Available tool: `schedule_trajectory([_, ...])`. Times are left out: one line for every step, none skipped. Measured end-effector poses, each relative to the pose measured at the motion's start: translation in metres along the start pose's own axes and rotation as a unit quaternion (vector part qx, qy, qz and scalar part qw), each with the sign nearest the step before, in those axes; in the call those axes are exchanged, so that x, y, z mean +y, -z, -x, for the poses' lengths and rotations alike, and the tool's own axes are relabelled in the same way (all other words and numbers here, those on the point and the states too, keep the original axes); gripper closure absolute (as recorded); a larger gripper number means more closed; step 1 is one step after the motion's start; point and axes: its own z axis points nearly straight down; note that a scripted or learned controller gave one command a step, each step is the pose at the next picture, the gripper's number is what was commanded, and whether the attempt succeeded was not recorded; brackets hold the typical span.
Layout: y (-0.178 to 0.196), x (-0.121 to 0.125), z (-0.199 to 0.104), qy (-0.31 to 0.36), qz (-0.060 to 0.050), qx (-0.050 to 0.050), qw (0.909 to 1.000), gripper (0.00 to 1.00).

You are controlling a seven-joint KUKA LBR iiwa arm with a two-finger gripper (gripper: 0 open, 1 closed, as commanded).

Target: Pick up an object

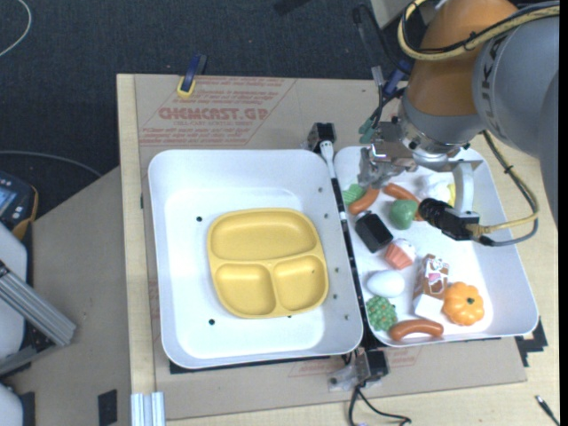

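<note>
My gripper (383, 172) hangs over the far left part of the right bin (519, 278), under the orange band of the arm. Just below it lie an orange carrot-like piece (362, 201), a red sausage (399, 191) and a green ball (403, 211). Further toward the front of this bin are a black block (374, 231), a white egg (385, 283), a green broccoli piece (382, 311), a small box (430, 284), an orange pumpkin (463, 303) and a second sausage (415, 329). Nothing shows between the fingers.
The left bin (169, 238) holds a yellow three-compartment tray (266, 262). A black cable connector (446, 218) trails from the arm across the right bin. Black clips (321, 137) sit at the seam between the bins.
</note>
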Motion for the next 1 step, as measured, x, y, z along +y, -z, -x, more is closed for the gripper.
schedule_trajectory([0.0126,0.0093,0.0079,-0.002,0.001,-0.001,1.0000,1.00])
